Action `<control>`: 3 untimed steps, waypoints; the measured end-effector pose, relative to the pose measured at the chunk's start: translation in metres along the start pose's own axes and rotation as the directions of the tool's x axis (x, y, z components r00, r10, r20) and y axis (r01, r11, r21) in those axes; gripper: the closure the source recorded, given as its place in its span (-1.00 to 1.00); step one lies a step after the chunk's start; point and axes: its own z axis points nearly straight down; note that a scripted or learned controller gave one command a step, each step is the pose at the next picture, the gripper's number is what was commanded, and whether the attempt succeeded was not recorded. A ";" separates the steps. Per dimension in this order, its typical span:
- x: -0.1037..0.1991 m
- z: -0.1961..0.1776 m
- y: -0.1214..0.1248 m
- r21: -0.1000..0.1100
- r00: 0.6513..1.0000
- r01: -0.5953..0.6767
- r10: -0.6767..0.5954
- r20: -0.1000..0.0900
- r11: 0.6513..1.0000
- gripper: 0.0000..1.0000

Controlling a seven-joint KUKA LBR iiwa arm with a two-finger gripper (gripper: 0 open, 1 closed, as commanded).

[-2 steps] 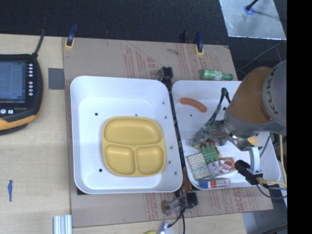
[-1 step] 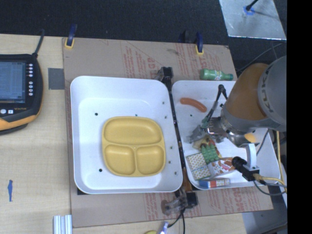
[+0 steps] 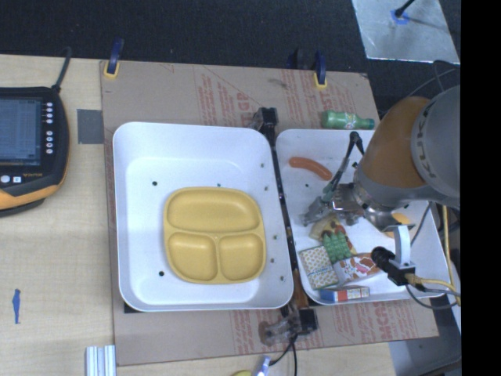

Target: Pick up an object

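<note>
My jaws (image 3: 327, 210) hang low inside the right bin (image 3: 423, 276), near its left wall; from this angle I cannot tell whether they stand apart or together, and nothing is seen between them. Just below my jaws in the picture lies a small heap of objects: a green block (image 3: 337, 246), partly over a pale food-like piece (image 3: 322, 229); below that, a checked card packet (image 3: 316, 266); beside it a red-and-white wrapper (image 3: 359, 269); and nearest the bin's front rim, a tube with a blue end (image 3: 344, 294). Above my jaws in the picture, toward the bin's far rim, an orange sausage-shaped piece (image 3: 311, 167) lies alone on the white floor. My wrist, with its orange band (image 3: 391, 151), and grey arm (image 3: 440, 143) cover the bin's right side. A green bottle (image 3: 347, 120) lies on the cardboard sheet (image 3: 196, 84) just beyond the bin's far rim. The left bin (image 3: 133, 210) touches the right bin's left wall and holds a yellow divided plate (image 3: 214, 234). Well left of both, a control pendant (image 3: 30, 147) rests on the tabletop (image 3: 47, 288).
</note>
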 end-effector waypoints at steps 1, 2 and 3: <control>0.000 0.000 -0.002 0.003 1.000 -0.001 0.001 -0.001 1.000 -1.00; -0.001 -0.010 -0.001 0.002 1.000 0.000 0.000 0.000 1.000 1.00; -0.001 -0.010 -0.001 0.002 1.000 0.001 -0.001 0.000 1.000 -1.00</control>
